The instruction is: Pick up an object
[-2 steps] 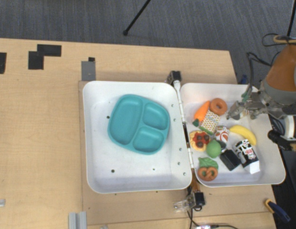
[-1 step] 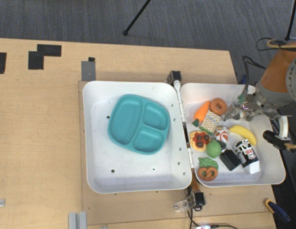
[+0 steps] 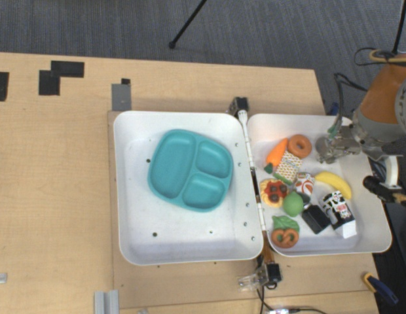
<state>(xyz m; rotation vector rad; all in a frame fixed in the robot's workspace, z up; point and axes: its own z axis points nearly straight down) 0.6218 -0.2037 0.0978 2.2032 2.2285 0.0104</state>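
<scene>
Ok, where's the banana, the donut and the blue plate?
Banana (image 3: 335, 182): camera view, middle of its yellow curve.
Donut (image 3: 299, 146): camera view, on its brown ring.
Blue plate (image 3: 165, 167): camera view, bare floor of its largest compartment.

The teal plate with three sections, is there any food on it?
Empty. The teal three-section plastic plate shows only bare teal compartments; the toy foods, like the yellow banana, sit in the right white bin.

Pale matt wooden desk (image 3: 52, 195), smooth glossy white plastic bins (image 3: 134, 241), matt teal plastic divided plate (image 3: 190, 169), glossy yellow plastic banana (image 3: 335, 182)
</scene>
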